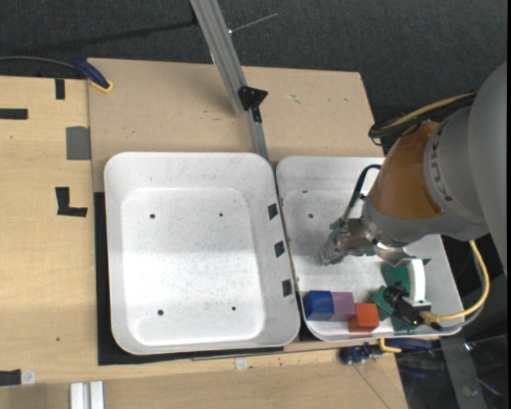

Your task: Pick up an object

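Blue block (318,303), purple block (343,303) and orange block (365,316) line the lower edge of the right bin (315,186). The hand (332,250) hangs just up-frame over bare floor; open or closed, I cannot tell. Approach step, I judge: next, shift down-frame onto one block.

I note left bin (187,164) and right bin (324,170) white, dark-specked. Blue block (318,303), purple block (343,304), orange block (365,316), green piece (398,274) logged. Arm (464,173) grey, orange band.

Bulky grey arm (481,156), broad orange band (406,181) above the wrist, small dull-metal claw (335,247).
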You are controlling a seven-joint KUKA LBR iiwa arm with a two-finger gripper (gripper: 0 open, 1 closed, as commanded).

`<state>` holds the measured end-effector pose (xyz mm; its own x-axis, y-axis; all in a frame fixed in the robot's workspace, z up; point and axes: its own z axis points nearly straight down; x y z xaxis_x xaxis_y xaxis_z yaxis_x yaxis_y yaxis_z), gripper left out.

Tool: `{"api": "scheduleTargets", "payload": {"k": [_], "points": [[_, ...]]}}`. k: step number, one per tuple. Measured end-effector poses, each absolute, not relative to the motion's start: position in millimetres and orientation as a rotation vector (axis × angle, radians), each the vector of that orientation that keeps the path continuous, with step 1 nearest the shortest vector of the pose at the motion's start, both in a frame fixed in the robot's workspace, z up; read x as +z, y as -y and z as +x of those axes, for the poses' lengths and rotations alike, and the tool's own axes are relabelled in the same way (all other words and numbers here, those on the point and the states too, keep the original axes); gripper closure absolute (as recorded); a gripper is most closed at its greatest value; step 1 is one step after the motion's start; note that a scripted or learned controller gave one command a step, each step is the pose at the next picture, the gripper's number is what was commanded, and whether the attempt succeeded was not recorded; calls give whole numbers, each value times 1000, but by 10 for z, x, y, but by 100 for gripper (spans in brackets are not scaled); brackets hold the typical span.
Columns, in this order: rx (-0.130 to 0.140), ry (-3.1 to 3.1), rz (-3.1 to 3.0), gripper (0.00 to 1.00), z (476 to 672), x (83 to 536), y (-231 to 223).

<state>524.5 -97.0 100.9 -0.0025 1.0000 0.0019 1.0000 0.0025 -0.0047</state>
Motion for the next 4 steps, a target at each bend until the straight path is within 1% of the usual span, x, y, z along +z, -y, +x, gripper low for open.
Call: {"api": "scheduleTargets", "payload": {"k": [1, 3, 4], "points": [[-3, 2224, -2220, 100, 5233, 1436, 921], [-3, 2225, -2221, 100, 5265, 2229, 883], [1, 2227, -2213, 100, 5413, 2145, 328]]}}
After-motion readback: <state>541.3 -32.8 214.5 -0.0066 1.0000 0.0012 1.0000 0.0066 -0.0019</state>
